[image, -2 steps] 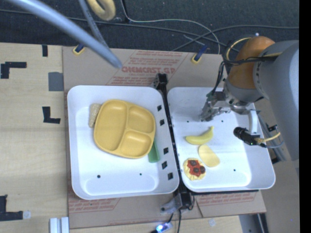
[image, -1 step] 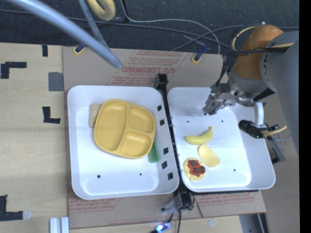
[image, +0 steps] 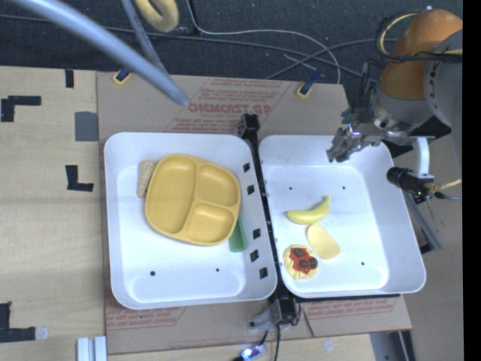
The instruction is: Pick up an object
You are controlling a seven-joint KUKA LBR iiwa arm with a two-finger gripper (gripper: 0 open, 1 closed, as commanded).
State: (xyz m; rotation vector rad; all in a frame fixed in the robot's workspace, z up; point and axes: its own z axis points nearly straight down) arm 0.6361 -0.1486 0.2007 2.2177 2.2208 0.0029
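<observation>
Red print ran across the brown cardboard sheet (image: 225, 100) under the two bins, at twelve o'clock from the left bin (image: 120, 201). Its large line looked like "CHEMCAST GP", partly blurred. The smaller red lines above and below it were too faint to read.

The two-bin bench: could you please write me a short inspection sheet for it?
Surface: left bin and right bin side by side on cardboard.
Job's things: banana, pale yellow slice and pizza piece in right bin.
Clutter: yellow divided plate in left bin, over a tan item and green item.
Grippers: gripper above right bin's far edge, nothing held.
Cables: loose wires behind bins.
Surroundings: black tape marks on bench.
</observation>
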